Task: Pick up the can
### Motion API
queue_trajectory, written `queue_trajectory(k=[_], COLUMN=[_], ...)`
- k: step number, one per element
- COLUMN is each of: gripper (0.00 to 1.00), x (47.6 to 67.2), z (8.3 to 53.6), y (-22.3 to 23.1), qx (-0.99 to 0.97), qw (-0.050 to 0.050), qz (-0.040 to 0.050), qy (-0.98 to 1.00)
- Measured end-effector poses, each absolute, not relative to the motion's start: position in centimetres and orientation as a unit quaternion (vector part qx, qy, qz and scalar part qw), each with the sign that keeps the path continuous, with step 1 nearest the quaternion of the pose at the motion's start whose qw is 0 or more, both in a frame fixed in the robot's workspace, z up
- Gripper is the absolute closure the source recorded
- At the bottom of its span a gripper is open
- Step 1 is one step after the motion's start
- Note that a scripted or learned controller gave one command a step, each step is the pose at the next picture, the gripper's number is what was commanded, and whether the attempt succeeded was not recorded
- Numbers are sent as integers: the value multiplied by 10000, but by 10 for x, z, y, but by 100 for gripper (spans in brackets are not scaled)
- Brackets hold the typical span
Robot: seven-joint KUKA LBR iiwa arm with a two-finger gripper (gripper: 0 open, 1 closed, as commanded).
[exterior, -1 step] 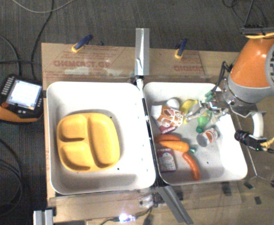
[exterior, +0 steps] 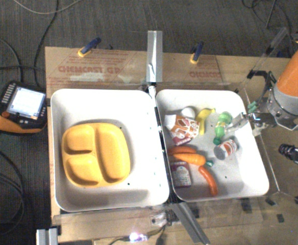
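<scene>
Can (exterior: pixel 226 148) tipped in right bin (exterior: pixel 251 185), open floor toward right wall, fingers (exterior: pixel 239 122) just above, spread unclear

Tray (exterior: pixel 96 153) in left bin (exterior: pixel 57 137); can (exterior: pixel 226 148), carrots (exterior: pixel 190 157) in right bin (exterior: pixel 251 182).

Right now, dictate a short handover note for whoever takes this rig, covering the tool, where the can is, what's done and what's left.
Tool: over the right white bin, near its right rim, just above and right of the can; nothing seen between its fingers.
Small silver can with a red label: lying on its side on the right bin's floor, right of the orange carrot.
Yellow divided tray: in the left white bin.
Done: arm brought near the can.
Left: grasp the can and lift it.
</scene>
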State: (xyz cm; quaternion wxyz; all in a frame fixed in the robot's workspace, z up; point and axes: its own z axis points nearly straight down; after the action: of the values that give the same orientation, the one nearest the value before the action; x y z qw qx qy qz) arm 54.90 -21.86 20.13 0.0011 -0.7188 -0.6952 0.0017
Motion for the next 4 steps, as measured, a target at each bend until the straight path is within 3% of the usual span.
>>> queue_trajectory(k=[1, 2, 3, 4], gripper=[0, 0, 0, 100], x=[544, 545, 546, 548], z=[167, 99, 95, 100], y=[-221, -215, -214, -219], qx=[-6997, -6974, -7086, -7100], qw=[22, 71, 12, -68], qz=[21, -13, -80, -65], qy=[-7145, -7166, -7055, -7042])
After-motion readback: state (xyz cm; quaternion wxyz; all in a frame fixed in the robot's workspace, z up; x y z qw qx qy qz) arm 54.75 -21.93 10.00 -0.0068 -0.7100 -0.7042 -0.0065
